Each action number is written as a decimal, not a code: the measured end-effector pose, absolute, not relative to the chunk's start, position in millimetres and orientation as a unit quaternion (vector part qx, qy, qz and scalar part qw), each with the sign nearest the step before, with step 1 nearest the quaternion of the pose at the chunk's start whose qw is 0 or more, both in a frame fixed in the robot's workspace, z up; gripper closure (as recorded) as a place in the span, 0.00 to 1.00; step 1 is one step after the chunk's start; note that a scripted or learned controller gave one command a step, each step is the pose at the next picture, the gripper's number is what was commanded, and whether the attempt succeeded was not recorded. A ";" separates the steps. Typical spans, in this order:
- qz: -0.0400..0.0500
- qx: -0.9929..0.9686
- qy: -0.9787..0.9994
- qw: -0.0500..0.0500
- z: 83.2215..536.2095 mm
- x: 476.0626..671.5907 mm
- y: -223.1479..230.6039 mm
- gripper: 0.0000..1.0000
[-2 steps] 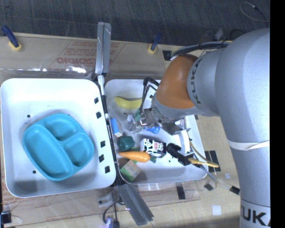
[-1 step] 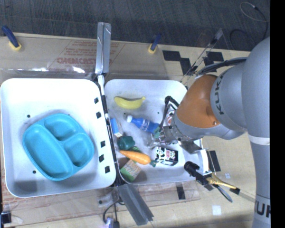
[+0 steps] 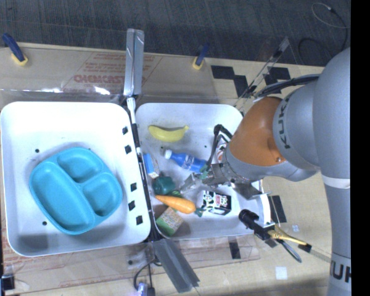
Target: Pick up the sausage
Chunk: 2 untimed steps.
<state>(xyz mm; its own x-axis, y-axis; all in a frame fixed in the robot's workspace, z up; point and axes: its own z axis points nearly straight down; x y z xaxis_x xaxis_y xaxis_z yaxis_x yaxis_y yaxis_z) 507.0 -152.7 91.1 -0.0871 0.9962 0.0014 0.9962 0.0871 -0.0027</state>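
A blue divided plate (image 3: 76, 189) is seen in the left bin (image 3: 12, 165). In the right bin (image 3: 191, 111), a banana (image 3: 168, 132), a blue bottle (image 3: 186, 160) and a carrot (image 3: 175, 204) are seen, with the hand (image 3: 200, 177) lowered among them.

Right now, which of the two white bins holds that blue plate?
The left bin. The divided blue plate lies there by itself, while the right bin holds the banana, carrot and other clutter.
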 end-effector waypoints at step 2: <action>0.000 -0.542 -0.840 -0.001 214.8 480.7 -211.6 1.00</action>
<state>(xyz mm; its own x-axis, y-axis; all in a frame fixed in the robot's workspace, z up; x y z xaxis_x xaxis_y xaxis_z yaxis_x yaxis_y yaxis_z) 480.7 -211.6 214.8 -0.4120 0.9112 -0.0022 0.9112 0.4120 0.0012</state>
